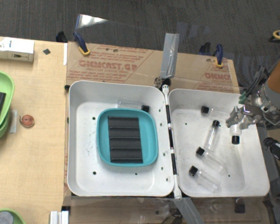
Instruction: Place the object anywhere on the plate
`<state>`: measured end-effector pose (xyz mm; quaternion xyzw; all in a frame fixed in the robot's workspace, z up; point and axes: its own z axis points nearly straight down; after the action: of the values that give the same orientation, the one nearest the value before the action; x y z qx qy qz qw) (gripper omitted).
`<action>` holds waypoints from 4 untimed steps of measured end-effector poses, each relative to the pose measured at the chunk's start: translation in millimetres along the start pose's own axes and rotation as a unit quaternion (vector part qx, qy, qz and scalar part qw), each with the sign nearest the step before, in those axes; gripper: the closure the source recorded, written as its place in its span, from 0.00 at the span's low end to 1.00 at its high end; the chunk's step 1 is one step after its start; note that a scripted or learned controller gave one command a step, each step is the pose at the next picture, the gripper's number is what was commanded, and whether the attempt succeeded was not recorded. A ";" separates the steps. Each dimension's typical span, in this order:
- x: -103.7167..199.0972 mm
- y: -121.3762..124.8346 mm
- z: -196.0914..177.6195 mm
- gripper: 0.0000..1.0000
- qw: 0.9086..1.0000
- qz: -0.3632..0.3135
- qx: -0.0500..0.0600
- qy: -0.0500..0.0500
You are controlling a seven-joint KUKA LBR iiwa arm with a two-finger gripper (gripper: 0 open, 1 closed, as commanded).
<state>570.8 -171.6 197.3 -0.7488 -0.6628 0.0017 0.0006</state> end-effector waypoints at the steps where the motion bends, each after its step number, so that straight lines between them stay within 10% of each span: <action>1: 56.4 -47.3 -2.7 1.00 0.998 -0.064 0.000 0.001; 3: 208.7 -78.4 -4.1 1.00 0.988 -0.152 0.000 0.000; 4: 208.3 -78.2 -4.2 0.00 0.989 -0.151 0.000 0.000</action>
<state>518.4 44.7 201.3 -0.6401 -0.7683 0.0016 0.0010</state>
